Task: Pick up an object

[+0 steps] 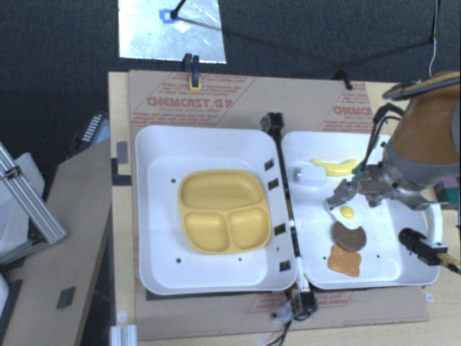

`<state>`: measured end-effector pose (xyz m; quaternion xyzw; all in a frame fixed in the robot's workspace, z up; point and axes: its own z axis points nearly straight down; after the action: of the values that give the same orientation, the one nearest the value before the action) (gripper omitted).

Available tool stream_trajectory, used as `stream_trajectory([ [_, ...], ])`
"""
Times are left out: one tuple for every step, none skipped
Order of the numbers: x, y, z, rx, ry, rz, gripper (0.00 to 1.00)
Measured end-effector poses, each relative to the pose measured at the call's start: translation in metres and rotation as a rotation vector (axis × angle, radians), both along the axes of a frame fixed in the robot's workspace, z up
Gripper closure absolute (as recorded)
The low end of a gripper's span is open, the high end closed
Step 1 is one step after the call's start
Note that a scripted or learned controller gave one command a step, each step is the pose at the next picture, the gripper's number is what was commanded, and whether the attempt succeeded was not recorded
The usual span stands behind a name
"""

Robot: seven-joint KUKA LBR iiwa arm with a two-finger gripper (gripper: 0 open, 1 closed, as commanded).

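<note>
Two shallow white bins are sitting side by side on a sheet of printed brown cardboard, the left bin and the right bin both smooth, glossy and round-cornered, with a row of black clips running along the seam between them. A matte yellow plate, rounded and moulded into three compartments, is lying flat in the middle of the left bin. Five small things are lying in the right bin: a curved yellow banana near the far wall, a pale translucent piece just beside its left end, a flat white fried egg with a yellow yolk, a dull brown disc just in front of the egg, and an orange, rough-edged slab touching the disc's near side. A yellow clamp is gripping the cardboard's far edge, and a shiny metal sheet is lying on the dark carpet beyond it. The arm is reaching in from the right and bending down over the right bin, its orange band showing above the grey wrist. The gripper is hanging low between the banana and the fried egg, just above the egg; whether it is open or closed is not showing, and nothing is visibly held.
</note>
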<state>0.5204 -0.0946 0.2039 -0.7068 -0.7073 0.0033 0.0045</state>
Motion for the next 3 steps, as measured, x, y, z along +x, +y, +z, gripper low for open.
stream_trajectory([
  [0.003,0.0,0.006,-0.002,-0.012,0.002,0.0],
  [0.003,-0.01,-0.051,-0.001,-0.009,0.0,0.0],
  [-0.001,-0.003,-0.109,-0.002,-0.012,0.001,0.0],
])
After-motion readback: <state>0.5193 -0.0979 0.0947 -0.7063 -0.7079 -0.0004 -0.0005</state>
